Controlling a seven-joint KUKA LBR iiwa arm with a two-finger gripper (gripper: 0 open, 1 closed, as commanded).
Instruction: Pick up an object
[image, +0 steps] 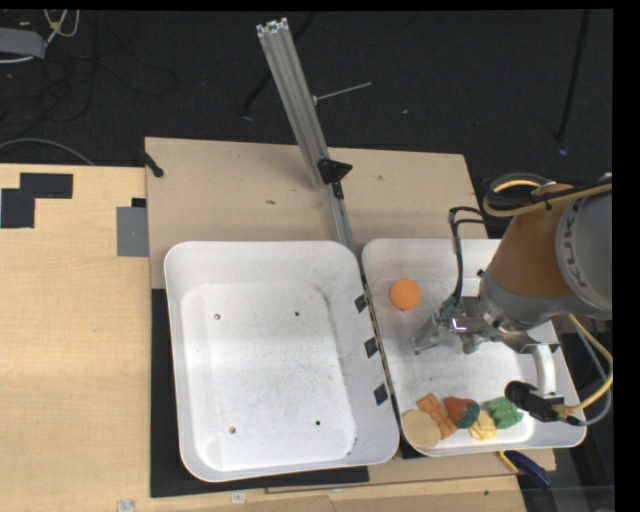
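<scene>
An orange ball (405, 295) lies in the upper part of the right bin (400, 262). A cluster of small toys sits along that bin's front edge: a tan disc (421, 430), an orange piece (433, 408), a red piece (461, 410), a yellow piece (483, 427) and a green piece (505, 412). My gripper (438, 335) hangs over the middle of the right bin, just below and right of the ball and above the toy cluster. Nothing shows between its fingers.
The left bin (265, 360) lies beside the right one, with black clips (372, 346) along their shared wall. A slanted aluminium bar (300, 110) rises behind the bins. The arm's grey and orange body (545, 265) covers the right bin's right side.
</scene>
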